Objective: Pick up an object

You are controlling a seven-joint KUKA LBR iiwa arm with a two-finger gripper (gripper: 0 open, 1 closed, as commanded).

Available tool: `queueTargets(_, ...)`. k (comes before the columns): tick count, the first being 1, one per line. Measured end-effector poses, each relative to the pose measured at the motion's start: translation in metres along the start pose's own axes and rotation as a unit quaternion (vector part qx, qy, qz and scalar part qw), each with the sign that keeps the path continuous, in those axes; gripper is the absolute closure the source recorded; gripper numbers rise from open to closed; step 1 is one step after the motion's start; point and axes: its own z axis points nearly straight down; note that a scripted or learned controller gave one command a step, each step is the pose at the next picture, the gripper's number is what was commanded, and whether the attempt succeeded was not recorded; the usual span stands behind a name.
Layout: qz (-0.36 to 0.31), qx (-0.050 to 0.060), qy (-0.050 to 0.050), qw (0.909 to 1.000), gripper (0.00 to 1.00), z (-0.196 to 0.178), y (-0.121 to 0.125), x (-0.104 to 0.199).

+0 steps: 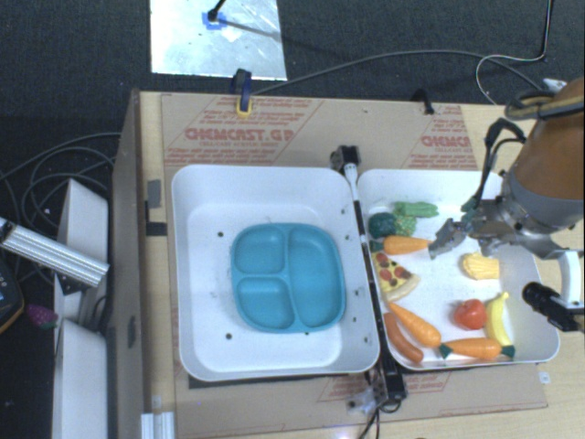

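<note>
Behind my bins, at twelve o'clock, the cardboard sheet (311,126) reads "CHEMCAST GP" in red, partly repeated rightward

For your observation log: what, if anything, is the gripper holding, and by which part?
Nothing. The gripper hovers in the right bin beside a carrot, with no object between its fingers.

The arm (548,167) runs off the right edge; its pincer (445,239) fingers are too blurred to read.

Pretty even overhead light, kinda soft and low-res overall. The two white bins (274,190) come out bright, nearly blown out. Glare patch on the shiny sheet (218,26) at the far left. Dark floor, faint shadows.
</note>
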Motion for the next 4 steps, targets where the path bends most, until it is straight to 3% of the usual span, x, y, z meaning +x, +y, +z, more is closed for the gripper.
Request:
queueTargets(1, 0.001, 0.002, 0.0, 1.0, 0.0, 0.099, 0.042, 0.008)
queueTargets(2, 0.001, -0.007, -0.001, 1.0, 0.0, 0.139, 0.086, 0.014)
queueTargets(3, 0.0, -0.003, -0.001, 1.0, 0.0, 0.151, 0.118, 0.015)
queueTargets(4, 0.001, 0.0, 0.0, 1.0, 0.0, 0.154, 0.098, 0.012)
